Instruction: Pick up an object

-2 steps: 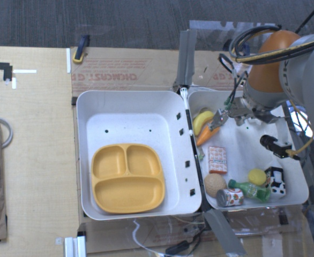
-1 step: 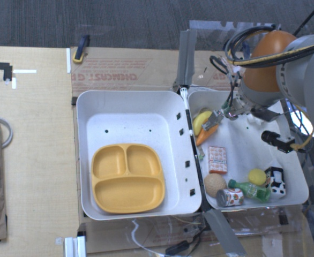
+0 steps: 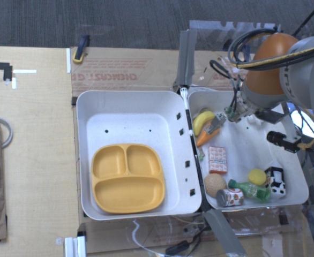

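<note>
The pincer [image 3: 217, 123] is low in the right bin [image 3: 293, 194], right at the yellow banana [image 3: 201, 120] and orange carrot [image 3: 204, 138]. I cannot tell how it is set. Nothing is lifted yet, so the pick is not done. The banana looks smooth and curved, the carrot long and pointy.

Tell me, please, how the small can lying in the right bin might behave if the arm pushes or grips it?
The small can lies on its side, so a push would probably roll it. It rests close against the green bottle and the tan ball, which may block a clean grip. Its rounded wall looks smooth, perhaps slippery.
</note>
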You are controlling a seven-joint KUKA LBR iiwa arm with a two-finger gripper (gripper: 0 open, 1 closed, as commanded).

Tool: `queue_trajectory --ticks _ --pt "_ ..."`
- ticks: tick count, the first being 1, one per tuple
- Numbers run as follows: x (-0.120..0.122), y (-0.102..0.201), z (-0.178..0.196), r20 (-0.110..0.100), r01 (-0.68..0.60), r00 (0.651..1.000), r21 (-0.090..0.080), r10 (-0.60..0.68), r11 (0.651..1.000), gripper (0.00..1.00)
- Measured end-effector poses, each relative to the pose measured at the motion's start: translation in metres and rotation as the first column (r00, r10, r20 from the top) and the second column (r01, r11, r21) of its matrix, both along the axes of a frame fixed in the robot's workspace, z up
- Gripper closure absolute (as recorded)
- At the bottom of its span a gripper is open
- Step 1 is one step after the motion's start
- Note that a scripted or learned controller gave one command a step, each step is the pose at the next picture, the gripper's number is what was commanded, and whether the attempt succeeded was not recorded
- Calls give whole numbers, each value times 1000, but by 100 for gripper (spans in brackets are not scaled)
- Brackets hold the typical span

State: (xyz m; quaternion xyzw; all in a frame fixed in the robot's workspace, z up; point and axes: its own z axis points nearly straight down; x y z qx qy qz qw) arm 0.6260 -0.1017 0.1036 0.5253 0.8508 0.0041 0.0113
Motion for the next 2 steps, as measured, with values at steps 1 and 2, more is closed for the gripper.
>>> queue_trajectory --ticks 1,2 --pt "8 -1 0 -3 -102 995 2 102 995 0" --pt "17 0 0 -5 -184 983 2 184 983 0"
